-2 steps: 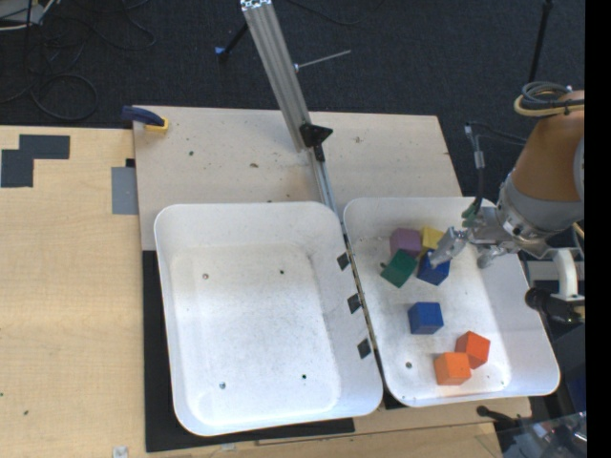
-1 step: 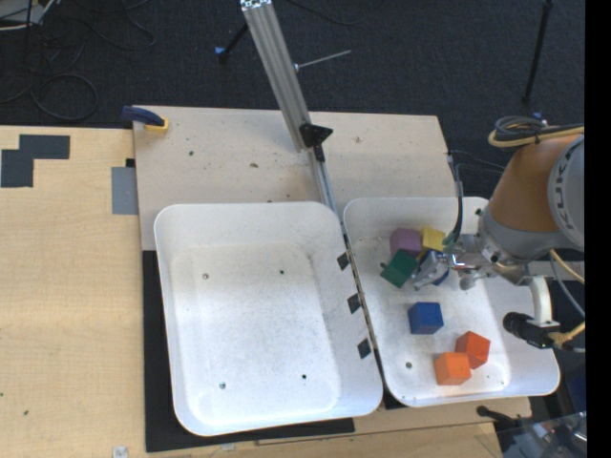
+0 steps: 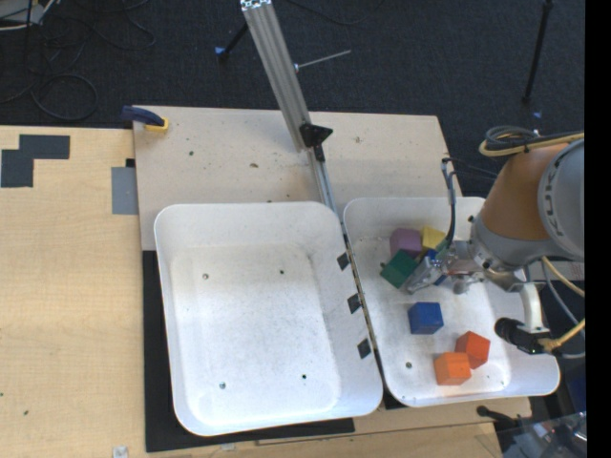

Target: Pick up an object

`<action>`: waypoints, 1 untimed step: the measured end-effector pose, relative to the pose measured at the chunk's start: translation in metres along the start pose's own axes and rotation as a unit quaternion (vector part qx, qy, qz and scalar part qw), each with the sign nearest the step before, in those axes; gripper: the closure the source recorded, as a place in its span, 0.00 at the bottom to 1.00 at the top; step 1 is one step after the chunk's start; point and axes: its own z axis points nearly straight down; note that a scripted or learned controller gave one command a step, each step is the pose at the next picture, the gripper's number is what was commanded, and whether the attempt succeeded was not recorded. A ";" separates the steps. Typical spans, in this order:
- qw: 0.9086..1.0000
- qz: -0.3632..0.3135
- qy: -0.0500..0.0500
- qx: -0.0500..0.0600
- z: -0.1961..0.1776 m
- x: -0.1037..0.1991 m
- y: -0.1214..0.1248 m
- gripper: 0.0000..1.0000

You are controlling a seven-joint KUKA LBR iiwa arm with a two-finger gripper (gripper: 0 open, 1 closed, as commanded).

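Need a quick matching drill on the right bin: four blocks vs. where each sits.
Things:
1. green block
2. blue block
3. purple block
4. yellow block

Places:
A. mid-bin, alone, below the gripper
B. far end, right of the purple one
C. just left of the gripper tips
D. far end, above the green one

Pairs: 1-C, 2-A, 3-D, 4-B

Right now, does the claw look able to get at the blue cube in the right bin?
Probably yes. The blue cube sits apart from the other blocks, with bare bin floor around it, and the claw is just above it in the picture, beside the green block.
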 end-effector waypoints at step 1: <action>1.000 0.002 0.001 0.000 -0.010 -0.001 0.000 1.00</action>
